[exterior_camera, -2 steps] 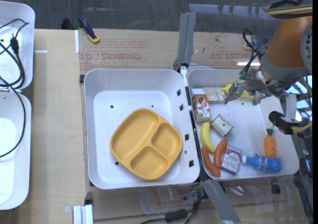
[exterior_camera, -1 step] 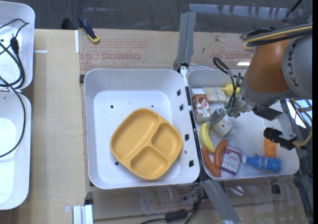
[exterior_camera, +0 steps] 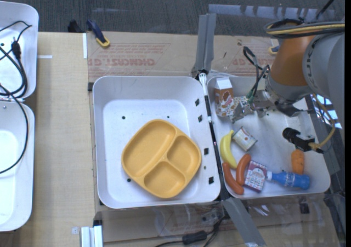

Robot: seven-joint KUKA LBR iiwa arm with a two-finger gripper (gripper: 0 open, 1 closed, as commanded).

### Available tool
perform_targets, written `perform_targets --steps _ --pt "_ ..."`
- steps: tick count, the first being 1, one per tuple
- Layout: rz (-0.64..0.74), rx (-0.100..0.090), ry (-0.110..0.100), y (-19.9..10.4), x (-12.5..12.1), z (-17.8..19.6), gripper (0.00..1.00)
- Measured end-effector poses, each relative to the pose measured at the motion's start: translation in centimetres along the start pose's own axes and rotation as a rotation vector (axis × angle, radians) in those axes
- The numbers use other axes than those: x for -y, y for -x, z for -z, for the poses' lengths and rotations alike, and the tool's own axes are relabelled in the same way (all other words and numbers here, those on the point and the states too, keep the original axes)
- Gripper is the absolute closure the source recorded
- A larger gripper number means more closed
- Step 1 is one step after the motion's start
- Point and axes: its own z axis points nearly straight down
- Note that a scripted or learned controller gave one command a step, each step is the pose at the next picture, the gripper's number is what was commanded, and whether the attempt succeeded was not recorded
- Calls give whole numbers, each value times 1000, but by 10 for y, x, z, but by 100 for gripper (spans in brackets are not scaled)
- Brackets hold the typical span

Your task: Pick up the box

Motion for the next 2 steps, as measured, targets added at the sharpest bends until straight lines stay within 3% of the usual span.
perform_targets --steps 1,2 --pt "-3 1 1 1 0 10 100" --pt "-3 1 1 1 0 10 0"
